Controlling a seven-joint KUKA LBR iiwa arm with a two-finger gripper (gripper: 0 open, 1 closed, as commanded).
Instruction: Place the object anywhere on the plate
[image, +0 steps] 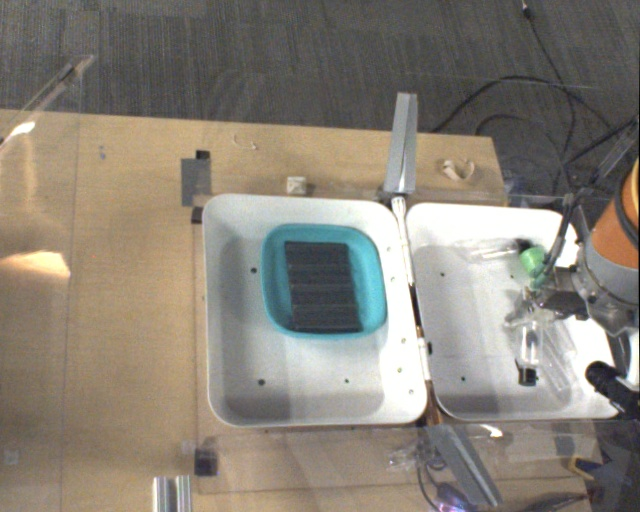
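A teal plate (372, 290) with a dark ridged centre lies in the left bin (225, 330), toward its back. A small green object (531, 260) sits near the back of the right bin (460, 340). My gripper (527, 352) hangs low over the right bin's floor, right of centre and a little in front of the green object. The gripper is pale and partly see-through, with a dark tip toward the front. Nothing can be made out in it. The grey arm with its orange band (630, 205) comes in from the right edge.
A grey metal bar (403, 150) stands behind the seam between the two bins. Black cables (520, 100) run over the floor at the back right. Small dark clamps (197, 175) sit on the wooden bench near the left bin.
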